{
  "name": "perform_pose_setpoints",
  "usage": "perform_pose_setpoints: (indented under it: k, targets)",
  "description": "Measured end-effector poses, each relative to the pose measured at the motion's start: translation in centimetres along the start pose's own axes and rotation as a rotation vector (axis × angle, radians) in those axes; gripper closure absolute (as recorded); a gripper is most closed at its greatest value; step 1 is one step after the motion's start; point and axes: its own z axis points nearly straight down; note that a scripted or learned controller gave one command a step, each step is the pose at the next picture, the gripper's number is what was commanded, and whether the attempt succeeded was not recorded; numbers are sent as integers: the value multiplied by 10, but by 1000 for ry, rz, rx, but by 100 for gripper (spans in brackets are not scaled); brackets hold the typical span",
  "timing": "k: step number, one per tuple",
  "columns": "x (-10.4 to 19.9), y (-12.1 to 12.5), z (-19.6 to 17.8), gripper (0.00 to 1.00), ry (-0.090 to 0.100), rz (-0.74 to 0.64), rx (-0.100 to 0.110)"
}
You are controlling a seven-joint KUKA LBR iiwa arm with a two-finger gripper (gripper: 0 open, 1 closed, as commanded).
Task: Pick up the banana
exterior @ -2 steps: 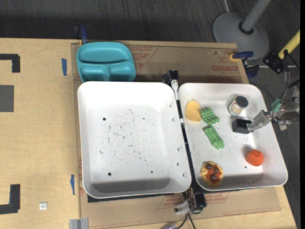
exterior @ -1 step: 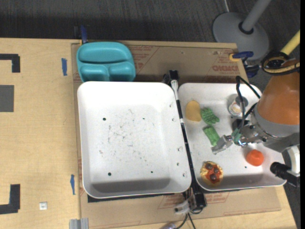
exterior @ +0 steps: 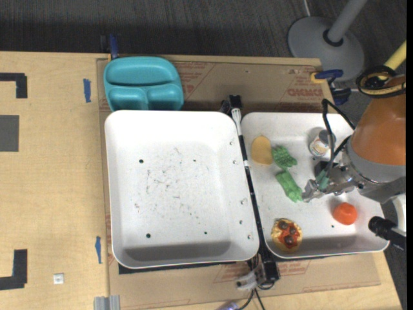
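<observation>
The only banana-coloured thing is a pale yellow lump (exterior: 261, 150) lying in the right bin (exterior: 361, 244), near its back left corner. My gripper (exterior: 315, 189) hangs low over the middle of that bin, to the right of and nearer than the yellow lump. It sits right beside the right end of a green toy vegetable (exterior: 288, 186), well apart from the yellow lump. The grey wrist and orange band (exterior: 384, 137) above it cover part of the bin's right side.
The right bin also holds a second green piece (exterior: 283, 157), a silver can (exterior: 318, 142), an orange-red fruit (exterior: 345, 213) and a pizza-slice toy (exterior: 287, 233). The left bin (exterior: 122, 192) adjoins it. A teal divided tray (exterior: 143, 82) stands behind the left bin.
</observation>
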Motion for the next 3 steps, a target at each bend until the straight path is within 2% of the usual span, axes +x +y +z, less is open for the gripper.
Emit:
perform_pose_setpoints:
  k: [1,3]
  targets:
    - [59,12,10,100,2,94,4]
    - [58,14,-10,100,0,95,-1]
